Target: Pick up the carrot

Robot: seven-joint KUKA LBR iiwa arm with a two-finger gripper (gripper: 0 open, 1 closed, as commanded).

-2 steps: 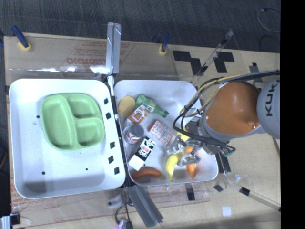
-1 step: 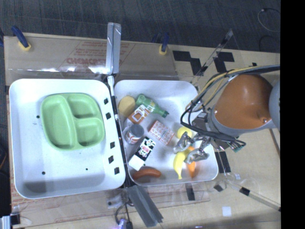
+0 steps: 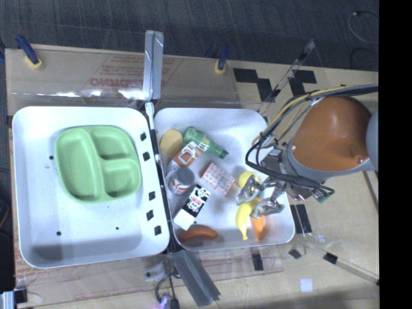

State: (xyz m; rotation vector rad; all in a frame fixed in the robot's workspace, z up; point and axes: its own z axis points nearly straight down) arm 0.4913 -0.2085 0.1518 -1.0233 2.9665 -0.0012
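Down at about 4 o'clock in the right bin [image 3: 219,116], the claw [image 3: 262,206] hangs over the bin's near right corner, its metal parts bunched above the carrot [image 3: 259,227] and the banana [image 3: 243,216]. Whether it is spread or closed cannot be told from this angle, and nothing can be seen gripped in it. Behind it the arm's orange band [image 3: 331,134] bulges at 3 o'clock, with black and yellow cables looping over it.

The carrot lies in that same corner, a short orange piece just under the claw, touching or nearly touching the banana on its 9 o'clock side. A second yellow piece [image 3: 246,179] sits just beyond the claw toward 12 o'clock.

Elsewhere in the right bin, 1 green bottle [image 3: 205,141] lies tilted toward 12 o'clock, with a pale round potato-like item [image 3: 170,143] beside it at 9 o'clock. An orange-and-white carton [image 3: 188,155] sits just below them, a patterned box [image 3: 217,177] at the bin's middle, a small can [image 3: 181,180] to its 9 o'clock, and a black-and-white carton [image 3: 192,206] below that. A brown sausage [image 3: 198,234] rests along the near wall at 6 o'clock.

The left bin [image 3: 32,172] holds a green divided tray [image 3: 98,161] with 3 compartments. Both bins stand on the worktop [image 3: 335,237].
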